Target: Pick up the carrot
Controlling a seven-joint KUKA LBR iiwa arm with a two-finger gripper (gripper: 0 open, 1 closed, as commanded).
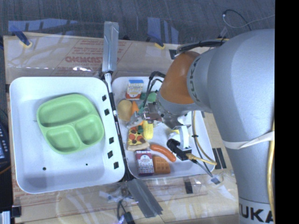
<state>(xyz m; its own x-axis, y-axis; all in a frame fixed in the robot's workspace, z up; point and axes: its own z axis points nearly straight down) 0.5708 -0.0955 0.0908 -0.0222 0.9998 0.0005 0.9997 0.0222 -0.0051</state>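
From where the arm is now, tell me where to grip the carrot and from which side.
Grip the carrot across its narrow width, near the middle, coming straight down. It is a small orange piece tight against the potato on its left, with the gripper crowding its right, so side approaches look blocked. Its lower end is partly hidden.

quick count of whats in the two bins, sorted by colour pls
green: 1, the divided plate in the left bin
yellow: 2, the potato and the corn
orange: 3, the carrot, the sausage and the waffle
mixed colours: 3, the pizza slice, the red carton and the blue-topped carton
total: 9
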